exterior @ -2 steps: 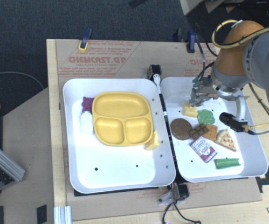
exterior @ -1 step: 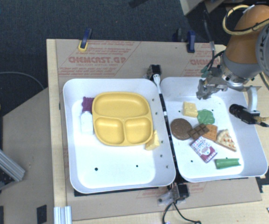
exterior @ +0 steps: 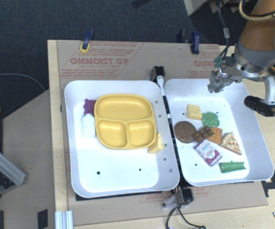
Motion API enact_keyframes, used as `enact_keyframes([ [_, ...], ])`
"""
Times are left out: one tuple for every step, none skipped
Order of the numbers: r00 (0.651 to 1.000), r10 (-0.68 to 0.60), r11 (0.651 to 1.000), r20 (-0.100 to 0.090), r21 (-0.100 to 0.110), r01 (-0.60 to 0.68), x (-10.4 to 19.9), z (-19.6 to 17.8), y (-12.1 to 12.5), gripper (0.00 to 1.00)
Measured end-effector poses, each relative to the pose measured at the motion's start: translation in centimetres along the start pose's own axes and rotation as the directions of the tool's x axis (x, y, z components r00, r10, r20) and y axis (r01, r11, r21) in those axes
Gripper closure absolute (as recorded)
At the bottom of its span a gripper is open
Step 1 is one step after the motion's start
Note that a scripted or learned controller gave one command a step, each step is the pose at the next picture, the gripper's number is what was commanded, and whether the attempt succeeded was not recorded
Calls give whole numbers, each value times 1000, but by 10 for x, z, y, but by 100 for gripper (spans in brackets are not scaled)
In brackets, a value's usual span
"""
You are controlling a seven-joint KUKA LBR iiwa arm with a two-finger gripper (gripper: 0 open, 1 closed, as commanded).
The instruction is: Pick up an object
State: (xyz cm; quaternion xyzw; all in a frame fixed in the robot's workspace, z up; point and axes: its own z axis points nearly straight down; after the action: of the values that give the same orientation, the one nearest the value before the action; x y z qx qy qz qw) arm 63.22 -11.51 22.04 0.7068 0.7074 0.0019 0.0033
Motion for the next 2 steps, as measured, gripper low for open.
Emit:
enact_keyframes([
  [1000, -5, 1000, -5, 10, 5, 60, 1, -8, 100],
  [1000, -5, 1000, -3, 4, 5, 109, -11, -5, 100],
])
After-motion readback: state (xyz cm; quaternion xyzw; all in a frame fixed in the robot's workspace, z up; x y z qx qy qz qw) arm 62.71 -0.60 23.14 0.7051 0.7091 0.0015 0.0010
